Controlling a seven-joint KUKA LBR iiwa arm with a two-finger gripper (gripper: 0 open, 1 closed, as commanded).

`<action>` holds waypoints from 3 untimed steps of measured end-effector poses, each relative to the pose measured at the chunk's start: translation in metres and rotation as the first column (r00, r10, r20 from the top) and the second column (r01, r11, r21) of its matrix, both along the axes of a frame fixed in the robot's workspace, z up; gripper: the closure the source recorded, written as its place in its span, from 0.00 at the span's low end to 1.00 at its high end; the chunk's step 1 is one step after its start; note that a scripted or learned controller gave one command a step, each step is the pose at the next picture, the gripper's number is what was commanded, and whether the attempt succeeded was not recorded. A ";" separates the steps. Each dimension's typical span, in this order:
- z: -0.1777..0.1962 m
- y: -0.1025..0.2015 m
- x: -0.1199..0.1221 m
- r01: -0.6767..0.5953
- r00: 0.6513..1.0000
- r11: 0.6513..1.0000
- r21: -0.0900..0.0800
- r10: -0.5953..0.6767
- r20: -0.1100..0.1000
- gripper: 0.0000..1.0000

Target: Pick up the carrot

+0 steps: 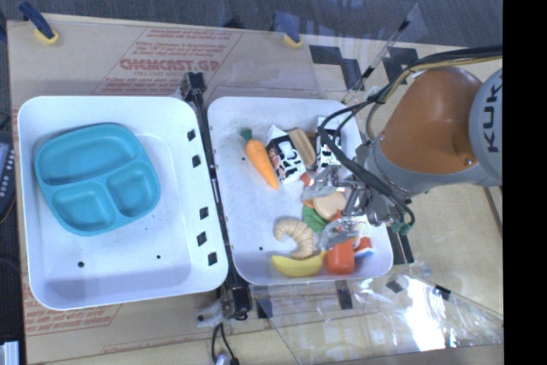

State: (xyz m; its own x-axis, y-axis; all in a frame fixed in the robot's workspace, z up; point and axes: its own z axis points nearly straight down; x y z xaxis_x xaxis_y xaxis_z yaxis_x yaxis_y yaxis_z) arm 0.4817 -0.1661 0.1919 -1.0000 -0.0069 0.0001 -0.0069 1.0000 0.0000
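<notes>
My gripper point(335, 203) hangs low over the clutter at the near right of the right bin point(231, 184), among a croissant point(295, 233), a banana point(297, 266) and a red piece point(340, 258); whether it is apart or together I cannot tell. The carrot point(261, 161) lies free to the left, green top toward the far wall, just beside a black-and-white carton point(287, 156). I should approach from the carrot's open left side, spanning its width, clear of the carton.

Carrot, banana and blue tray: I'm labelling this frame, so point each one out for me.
carrot point(261, 163), camera view, middle of its orange body.
banana point(297, 265), camera view, middle of its yellow curve.
blue tray point(96, 177), camera view, the ridge between its compartments.
</notes>
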 end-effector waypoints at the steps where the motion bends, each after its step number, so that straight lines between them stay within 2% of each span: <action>1: -0.069 0.058 0.049 0.096 0.995 0.995 0.004 -0.096 -0.006 0.00; 2: -0.100 0.067 0.108 0.083 0.997 0.997 0.001 -0.083 0.001 0.00; 3: -0.089 0.068 0.110 0.074 0.997 0.997 0.000 -0.074 0.004 1.00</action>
State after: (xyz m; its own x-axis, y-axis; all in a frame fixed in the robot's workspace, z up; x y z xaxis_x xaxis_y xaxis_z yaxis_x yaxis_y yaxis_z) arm 0.5912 -0.0980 0.1029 -0.9978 0.0669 -0.0035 0.0669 0.9978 0.0000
